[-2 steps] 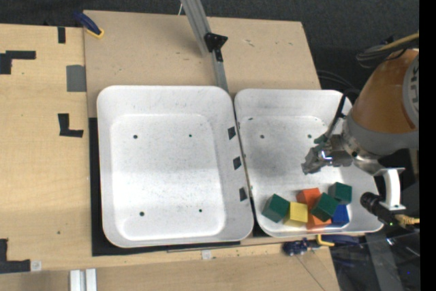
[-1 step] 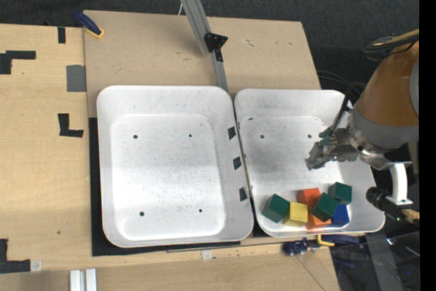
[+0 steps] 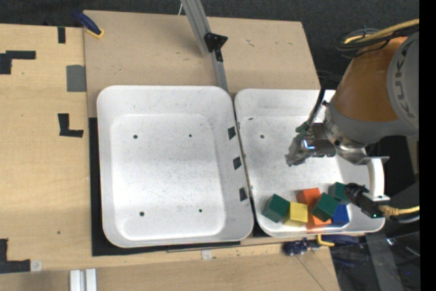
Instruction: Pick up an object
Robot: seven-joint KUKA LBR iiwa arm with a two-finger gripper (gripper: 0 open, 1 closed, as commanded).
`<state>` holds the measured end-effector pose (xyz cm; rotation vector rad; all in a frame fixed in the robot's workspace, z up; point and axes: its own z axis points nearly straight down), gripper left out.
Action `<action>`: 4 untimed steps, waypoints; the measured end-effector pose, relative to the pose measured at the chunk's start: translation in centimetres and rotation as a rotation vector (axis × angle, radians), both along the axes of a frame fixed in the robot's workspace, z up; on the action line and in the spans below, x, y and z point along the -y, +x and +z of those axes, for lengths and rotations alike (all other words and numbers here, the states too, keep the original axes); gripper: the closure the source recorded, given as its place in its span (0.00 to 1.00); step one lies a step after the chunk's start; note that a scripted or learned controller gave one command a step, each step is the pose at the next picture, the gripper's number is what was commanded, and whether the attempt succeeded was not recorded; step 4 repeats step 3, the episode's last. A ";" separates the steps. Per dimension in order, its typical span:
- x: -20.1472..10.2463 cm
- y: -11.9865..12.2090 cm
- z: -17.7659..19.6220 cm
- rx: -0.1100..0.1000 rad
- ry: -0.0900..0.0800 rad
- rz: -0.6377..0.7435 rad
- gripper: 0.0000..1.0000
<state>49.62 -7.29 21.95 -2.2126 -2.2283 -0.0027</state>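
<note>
The grey arm (image 3: 371,102) with its orange band reaches in from the right and holds the claw (image 3: 298,155) over the right bin (image 3: 272,105), above bare white floor near the bin's middle. Whether the claw is clenched or released cannot be told from this angle; nothing is seen between its tips.

The objects for picking lie in 1 cluster below and to the right of the claw, against the near wall of the same bin, well apart from the claw. Directly below the claw and slightly left sits a dark green block (image 3: 276,207). Just beside it, toward the right, is a yellow block (image 3: 298,213). An orange block (image 3: 310,197) lies below and right of the claw, touching the yellow one. Further right is a second green block (image 3: 326,206), with a blue block (image 3: 340,215) at the cluster's far right end.

The left bin (image 3: 167,163) lies to the left of the claw, across the shared rim. Both bins rest on the tan desk (image 3: 150,44).
</note>
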 end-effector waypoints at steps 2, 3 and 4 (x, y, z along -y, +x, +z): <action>-10.4 2.0 1.2 -0.001 0.000 0.000 1.00; -16.0 3.3 2.1 -0.001 0.000 0.001 1.00; -16.0 3.3 2.1 -0.001 0.000 0.001 1.00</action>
